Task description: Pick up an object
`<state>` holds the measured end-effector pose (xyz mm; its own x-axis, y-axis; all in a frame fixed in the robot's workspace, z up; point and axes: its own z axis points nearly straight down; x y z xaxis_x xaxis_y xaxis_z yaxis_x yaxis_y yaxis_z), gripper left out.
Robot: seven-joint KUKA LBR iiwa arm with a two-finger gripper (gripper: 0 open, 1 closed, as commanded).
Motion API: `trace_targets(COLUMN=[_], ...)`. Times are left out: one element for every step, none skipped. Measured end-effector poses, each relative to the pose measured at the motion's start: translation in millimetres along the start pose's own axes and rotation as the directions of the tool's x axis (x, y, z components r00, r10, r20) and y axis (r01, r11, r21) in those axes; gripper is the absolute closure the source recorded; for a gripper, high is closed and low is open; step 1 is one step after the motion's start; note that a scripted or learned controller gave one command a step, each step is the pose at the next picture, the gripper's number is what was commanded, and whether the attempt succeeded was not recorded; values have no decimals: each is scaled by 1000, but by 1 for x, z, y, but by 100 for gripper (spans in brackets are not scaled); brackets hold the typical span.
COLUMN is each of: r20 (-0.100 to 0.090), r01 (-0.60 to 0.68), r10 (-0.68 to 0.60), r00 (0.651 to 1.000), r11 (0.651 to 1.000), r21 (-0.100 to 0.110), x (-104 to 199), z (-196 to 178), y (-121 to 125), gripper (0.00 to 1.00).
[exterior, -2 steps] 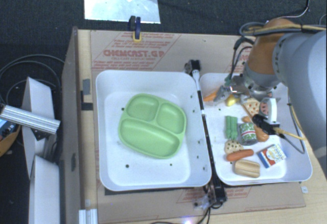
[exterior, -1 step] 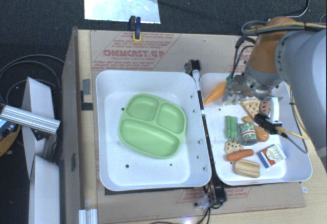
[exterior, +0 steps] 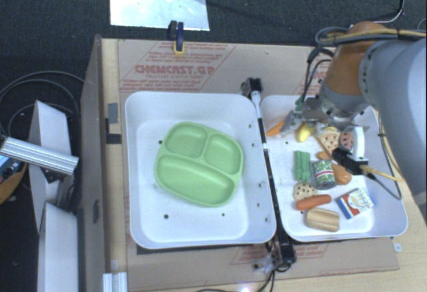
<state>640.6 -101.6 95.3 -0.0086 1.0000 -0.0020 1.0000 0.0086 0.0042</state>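
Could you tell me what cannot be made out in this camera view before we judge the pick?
- Tool: it sits low over the right bin, under the wrist; whether it is open or shut is hidden.
- Yellow item beside the tool: too small and blurred to name, or to say if it is touched.
- Items under the arm at the bin's far right: covered.
- Small carton: print unreadable.
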Motion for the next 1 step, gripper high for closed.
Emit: trace_targets(r20=[-3], r01=[-8], r10=[9], r00=[1000], r11=[1000], r21=[8], x=[-1], z=[12], y=[-52], gripper=[0])
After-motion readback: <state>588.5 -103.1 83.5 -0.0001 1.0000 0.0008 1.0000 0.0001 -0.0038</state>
